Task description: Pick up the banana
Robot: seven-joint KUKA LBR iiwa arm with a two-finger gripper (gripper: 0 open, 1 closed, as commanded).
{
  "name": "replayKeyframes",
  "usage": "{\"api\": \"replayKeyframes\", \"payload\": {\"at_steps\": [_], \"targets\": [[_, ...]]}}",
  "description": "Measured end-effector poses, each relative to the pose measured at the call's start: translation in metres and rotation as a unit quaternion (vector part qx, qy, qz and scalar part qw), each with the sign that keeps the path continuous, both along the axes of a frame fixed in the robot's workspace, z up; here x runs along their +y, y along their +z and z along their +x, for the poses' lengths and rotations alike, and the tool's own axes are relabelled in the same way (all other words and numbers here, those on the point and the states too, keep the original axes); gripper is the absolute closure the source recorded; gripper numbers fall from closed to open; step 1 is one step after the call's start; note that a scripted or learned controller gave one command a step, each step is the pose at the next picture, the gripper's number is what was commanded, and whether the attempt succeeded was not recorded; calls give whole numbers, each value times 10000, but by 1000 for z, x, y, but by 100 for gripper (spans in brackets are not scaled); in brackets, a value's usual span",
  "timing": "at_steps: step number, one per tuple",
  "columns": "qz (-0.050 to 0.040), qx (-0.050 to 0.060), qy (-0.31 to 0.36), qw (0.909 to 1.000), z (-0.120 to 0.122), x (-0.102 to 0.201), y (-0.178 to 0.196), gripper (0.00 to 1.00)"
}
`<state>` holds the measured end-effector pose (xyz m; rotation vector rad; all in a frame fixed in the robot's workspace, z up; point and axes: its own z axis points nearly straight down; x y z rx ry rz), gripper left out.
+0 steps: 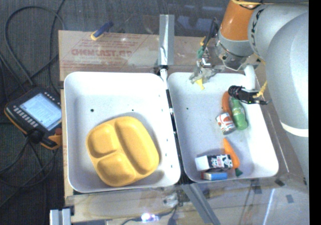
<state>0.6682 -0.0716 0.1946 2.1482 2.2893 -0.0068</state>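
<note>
My gripper [201, 76] hangs over the far left corner of the right bin [193, 134], under the arm's orange band. A small yellow piece of the banana [202, 84] sticks out below the fingertips; the rest of it is hidden by the gripper. The fingers stand close together on that yellow piece.
The right bin holds an orange carrot [225, 101], a green bottle [239, 117], a small can [225, 123], a second carrot [231, 153], a white carton [215, 162] and a blue-ended stick [214, 175]. A yellow divided plate [123, 150] lies in the left bin [80, 98].
</note>
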Motion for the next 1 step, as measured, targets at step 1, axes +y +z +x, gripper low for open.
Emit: {"api": "replayKeyframes", "payload": {"at_steps": [1], "targets": [[0, -2, -658, 9978, 0, -23, 75, 100]]}}
